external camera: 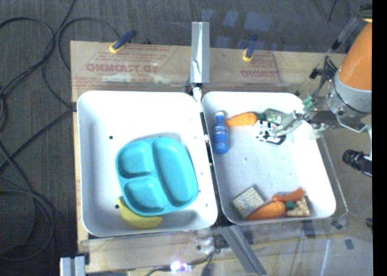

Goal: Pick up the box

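Hovering at right bin's (323, 166) far-right corner, tool (284, 124) — opening cannot tell. Small patterned grey box (248, 200) lies toward 7 o'clock, well apart — long axis diagonal, beside orange carrot (266, 210).

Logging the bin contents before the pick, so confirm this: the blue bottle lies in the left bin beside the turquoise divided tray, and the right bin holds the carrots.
One detail is wrong. The camera view shows the blue bottle in the right bin, along its left wall, not in the left bin. The turquoise divided tray is in the left bin, and the carrots are in the right bin, as you said.
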`<state>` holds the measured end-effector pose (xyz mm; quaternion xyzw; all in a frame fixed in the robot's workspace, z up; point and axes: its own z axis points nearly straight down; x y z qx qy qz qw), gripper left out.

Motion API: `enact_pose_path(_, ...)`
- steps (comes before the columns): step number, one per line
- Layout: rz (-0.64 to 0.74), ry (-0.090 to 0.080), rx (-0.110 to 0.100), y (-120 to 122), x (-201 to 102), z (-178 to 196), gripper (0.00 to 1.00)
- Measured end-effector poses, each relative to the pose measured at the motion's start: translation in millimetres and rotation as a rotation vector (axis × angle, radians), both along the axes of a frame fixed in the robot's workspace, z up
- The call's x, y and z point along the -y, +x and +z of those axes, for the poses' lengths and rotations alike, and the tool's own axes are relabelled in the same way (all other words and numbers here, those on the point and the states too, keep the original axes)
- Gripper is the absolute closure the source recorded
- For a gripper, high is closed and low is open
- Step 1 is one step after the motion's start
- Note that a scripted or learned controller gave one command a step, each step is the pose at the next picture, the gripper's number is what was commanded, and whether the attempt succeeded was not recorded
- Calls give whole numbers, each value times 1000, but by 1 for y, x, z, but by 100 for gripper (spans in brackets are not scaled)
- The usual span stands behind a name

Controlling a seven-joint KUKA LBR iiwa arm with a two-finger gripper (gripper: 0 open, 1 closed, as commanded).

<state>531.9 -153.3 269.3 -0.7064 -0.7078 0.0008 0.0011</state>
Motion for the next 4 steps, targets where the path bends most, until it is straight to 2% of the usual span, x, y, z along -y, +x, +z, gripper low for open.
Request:
enact_pose_path(1,-73,1,-2,-33,-9,-146,0)
enact_pose_path(2,-35,-4,9,-17,-57,-181,0)
enact_pose_path(3,-35,-3,10,-17,-57,-181,0)
enact_pose_path(4,-282,1,16,-43,-42,-180,0)
